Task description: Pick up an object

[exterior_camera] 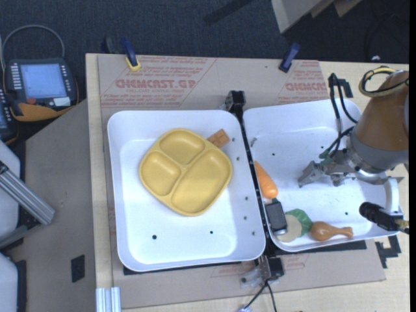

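Hovering over right bin (305, 125) floor — end effector (323, 173) spread wide, holding nothing.

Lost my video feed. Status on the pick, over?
Tool hovering over bare floor of right bin, nothing between its fingers. Carrot, drumstick lying untouched at bin's near-left side. Yellow divided plate in left bin.

My counter (195, 77) is topped with printed brown cardboard, pinned at its far edge by two blue clamps (132, 56). Dark carpet (162, 12) lies beyond it. To the left sits a teach pendant (39, 86) with a lit screen.
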You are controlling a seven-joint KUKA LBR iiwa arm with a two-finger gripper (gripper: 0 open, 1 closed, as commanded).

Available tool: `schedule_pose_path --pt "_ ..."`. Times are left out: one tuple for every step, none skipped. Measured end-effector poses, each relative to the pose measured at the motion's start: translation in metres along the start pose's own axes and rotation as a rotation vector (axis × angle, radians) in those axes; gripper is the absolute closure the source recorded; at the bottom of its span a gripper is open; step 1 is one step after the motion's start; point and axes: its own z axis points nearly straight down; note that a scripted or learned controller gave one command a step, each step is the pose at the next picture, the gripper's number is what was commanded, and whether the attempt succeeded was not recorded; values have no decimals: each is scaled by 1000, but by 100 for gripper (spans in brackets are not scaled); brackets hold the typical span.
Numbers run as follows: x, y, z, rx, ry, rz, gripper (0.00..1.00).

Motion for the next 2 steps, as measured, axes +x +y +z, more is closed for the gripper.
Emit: schedule_pose_path --pt "-2 2 36 -4 -2 2 0" --pt "0 6 21 -18 -2 -1 100"
